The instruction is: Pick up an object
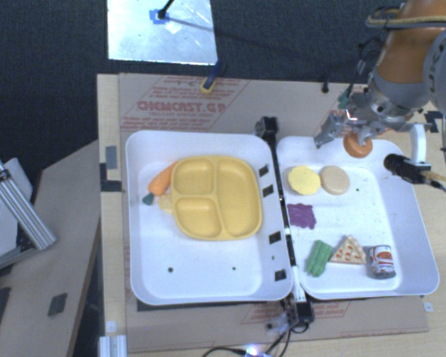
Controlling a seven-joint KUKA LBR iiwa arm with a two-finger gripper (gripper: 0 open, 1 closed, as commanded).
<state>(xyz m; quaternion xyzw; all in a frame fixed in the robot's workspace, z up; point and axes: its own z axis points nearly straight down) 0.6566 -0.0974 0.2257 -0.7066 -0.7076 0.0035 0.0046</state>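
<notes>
Orange piece: small round orange object (358, 145), between the gripper (349, 134) fingers, above the right bin's (412, 222) far rim.
Gripper state: closed around the orange piece.
Arm: grey with an orange band (420, 28), entering from the right, wrist angled down toward the right bin's far edge.
Right bin contents: yellow disc (304, 180), tan disc (334, 180), purple piece (301, 215), green piece (319, 257), pizza slice (348, 251), can (381, 262).
Left bin: yellow divided plate (212, 197), carrot (161, 179) at its left.
</notes>
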